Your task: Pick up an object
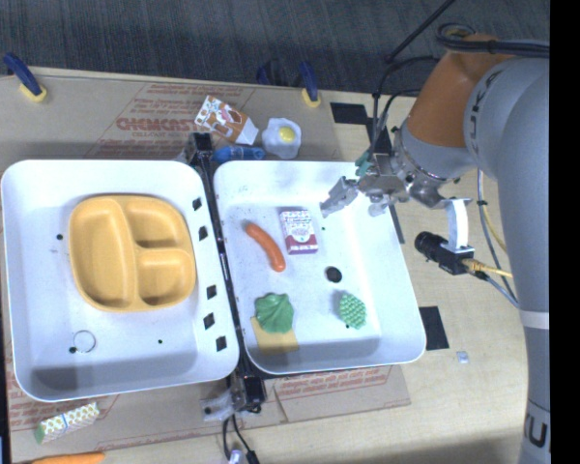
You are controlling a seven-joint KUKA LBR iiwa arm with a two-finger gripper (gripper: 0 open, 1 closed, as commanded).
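The right bin (406,298) holds an orange sausage (266,246), a small red carton (299,230), a tiny black disc (333,275), a green leafy piece (274,310) lying on a yellow block, and a green knobbly piece (351,308). My gripper (357,200) hovers over this bin's far right part, just right of the red carton. Its fingers (334,197) stand apart, so it is open, and nothing lies between them.
A yellow divided plate (133,251) and a small clear ring (84,340) lie in the left bin (19,288). Behind the bins sit a snack packet (218,116), a blue item (237,151) and a yellow-white ball (282,136). Cables run off to the right of the arm.
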